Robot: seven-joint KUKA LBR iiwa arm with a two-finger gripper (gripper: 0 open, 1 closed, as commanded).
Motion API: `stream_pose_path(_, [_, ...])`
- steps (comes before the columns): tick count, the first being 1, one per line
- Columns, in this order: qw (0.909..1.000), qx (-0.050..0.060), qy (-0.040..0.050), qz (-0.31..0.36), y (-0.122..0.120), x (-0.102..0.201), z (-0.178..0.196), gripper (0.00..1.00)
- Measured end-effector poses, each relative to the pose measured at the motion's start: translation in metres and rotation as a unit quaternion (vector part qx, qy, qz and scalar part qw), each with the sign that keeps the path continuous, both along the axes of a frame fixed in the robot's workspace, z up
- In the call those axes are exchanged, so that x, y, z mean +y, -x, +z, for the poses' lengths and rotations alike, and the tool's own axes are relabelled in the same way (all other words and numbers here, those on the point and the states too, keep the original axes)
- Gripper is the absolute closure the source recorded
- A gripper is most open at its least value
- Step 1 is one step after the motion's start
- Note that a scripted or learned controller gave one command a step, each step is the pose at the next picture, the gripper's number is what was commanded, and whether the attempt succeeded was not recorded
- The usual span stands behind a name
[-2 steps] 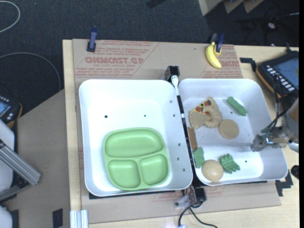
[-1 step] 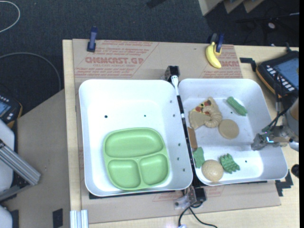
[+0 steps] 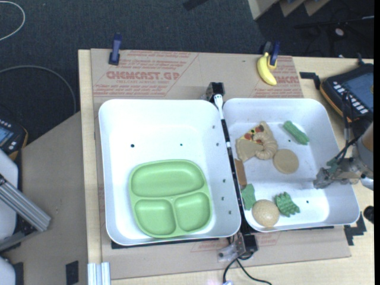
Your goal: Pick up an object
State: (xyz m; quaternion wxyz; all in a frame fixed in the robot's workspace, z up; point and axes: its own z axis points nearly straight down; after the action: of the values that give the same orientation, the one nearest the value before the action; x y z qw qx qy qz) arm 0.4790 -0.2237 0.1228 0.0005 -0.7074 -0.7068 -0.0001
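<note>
Hand [image 3: 325,177] low at the right bin's [image 3: 309,108] right wall, its fingers too blurred to tell open from closed.

Nearest the hand, to its left, lie a green ridged toy [image 3: 287,203] and a round tan bun [image 3: 265,212]; a tan disc [image 3: 285,161] sits a little farther up-left, touching the pizza-topped pastry piece [image 3: 258,141]. A green pod [image 3: 295,132] lies toward the bin's far side. Farther left, the left bin [image 3: 119,117] carries a green 3-compartment plate [image 3: 170,198]. A yellow banana [image 3: 266,71] rests on the worktop [image 3: 178,73] beyond both bins.
</note>
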Motion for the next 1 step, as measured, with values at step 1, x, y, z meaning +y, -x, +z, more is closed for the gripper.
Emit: stream_pose_path(1, [1.0000, -0.001, 0.0009, 0.000, -0.0005, -0.0002, 0.0039, 1.00])
